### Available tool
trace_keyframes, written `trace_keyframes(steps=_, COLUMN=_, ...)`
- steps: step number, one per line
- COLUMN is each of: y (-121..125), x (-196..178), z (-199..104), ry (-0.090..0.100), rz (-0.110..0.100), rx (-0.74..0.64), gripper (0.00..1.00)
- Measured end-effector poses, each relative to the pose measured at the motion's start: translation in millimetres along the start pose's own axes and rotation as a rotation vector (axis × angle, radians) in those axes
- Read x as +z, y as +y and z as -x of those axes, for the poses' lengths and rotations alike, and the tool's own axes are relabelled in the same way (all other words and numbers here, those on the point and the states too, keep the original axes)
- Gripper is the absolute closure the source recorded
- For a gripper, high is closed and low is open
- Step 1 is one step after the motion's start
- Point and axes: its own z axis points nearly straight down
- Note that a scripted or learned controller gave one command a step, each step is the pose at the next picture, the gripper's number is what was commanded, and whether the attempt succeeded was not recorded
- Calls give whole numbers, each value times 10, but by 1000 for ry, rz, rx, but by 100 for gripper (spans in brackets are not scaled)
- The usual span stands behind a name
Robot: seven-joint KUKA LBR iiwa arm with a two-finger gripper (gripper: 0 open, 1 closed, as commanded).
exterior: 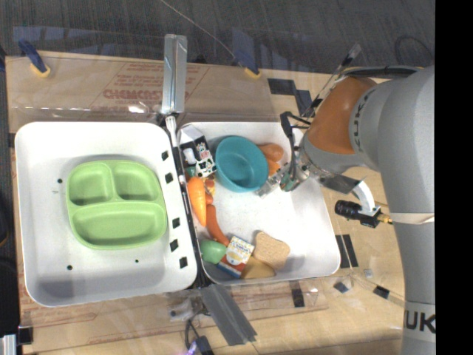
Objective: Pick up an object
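A teal bowl (242, 163) is sitting upright at the back of the right bin (310, 235), an orange ball (273, 153) touching its right side. Carrots (198, 202), a small carton (238, 251) and a bread slice (271, 249) are lying along the front-left.

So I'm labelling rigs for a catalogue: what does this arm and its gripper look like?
The arm is a thick, rounded grey tube with an orange band above the wrist and black letters "UK" low on its body. Thin dark cables run past the band. The gripper is small, metallic and dark.
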Motion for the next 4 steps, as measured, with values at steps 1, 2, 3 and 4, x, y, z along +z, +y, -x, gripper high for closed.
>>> trace_keyframes(steps=1, y=1, x=0, z=-2, ry=0, rz=0, rx=0, gripper=0)
trace_keyframes(steps=2, y=591, x=12, z=74, ry=2, rz=-2, rx=90, gripper=0)
trace_keyframes(steps=3, y=615, x=-105, z=69, ry=-2, rz=0, rx=81, gripper=100)
trace_keyframes(steps=4, y=700, x=-30, z=34, ry=-3, rz=-3, rx=-106, gripper=100)
